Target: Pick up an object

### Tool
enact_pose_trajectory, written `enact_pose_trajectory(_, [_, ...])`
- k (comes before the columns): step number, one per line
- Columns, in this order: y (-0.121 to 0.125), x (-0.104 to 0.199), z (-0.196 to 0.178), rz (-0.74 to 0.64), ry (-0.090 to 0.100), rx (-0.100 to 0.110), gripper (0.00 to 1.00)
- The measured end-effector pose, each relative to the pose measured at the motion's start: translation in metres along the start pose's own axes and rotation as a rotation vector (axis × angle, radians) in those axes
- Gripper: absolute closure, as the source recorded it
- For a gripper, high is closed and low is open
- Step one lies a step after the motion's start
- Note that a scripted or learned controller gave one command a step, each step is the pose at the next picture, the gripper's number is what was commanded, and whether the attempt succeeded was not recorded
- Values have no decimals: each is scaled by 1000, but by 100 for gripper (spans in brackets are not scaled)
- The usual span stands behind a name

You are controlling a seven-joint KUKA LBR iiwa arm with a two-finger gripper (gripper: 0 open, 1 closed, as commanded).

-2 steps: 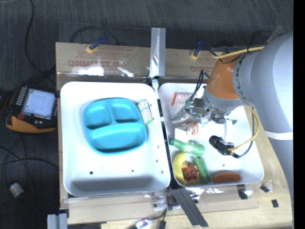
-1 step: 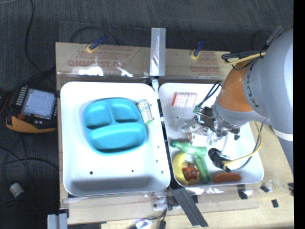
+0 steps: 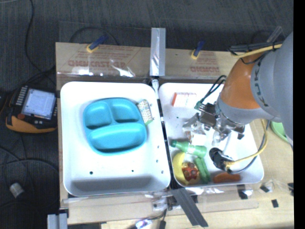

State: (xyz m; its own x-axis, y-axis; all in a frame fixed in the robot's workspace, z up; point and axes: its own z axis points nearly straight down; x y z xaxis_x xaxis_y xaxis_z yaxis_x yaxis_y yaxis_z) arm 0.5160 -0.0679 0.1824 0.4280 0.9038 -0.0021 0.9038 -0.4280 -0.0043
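Hovering over: right bin (image 3: 245, 149), with the gripper (image 3: 206, 130) low near its middle.
Claw state: opening cannot be told; no object seen held.
Nearest object: green bottle (image 3: 189, 149), just beside the gripper toward the view's lower left.
Long axis: across the view.

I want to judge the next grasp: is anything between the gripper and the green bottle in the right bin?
Nothing visible. The gripper sits just past the green bottle, with bare bin floor between them; the yellow item crowds the bottle's near side only.
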Motion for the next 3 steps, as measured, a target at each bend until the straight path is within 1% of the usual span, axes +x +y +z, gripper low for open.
enact_pose_trajectory(1, [1,-40,89,-61,2,-3,0])
enact_pose_trajectory(2, [0,-40,80,-63,2,1,100])
enact_pose_trajectory(3, [0,-40,80,-63,2,1,0])
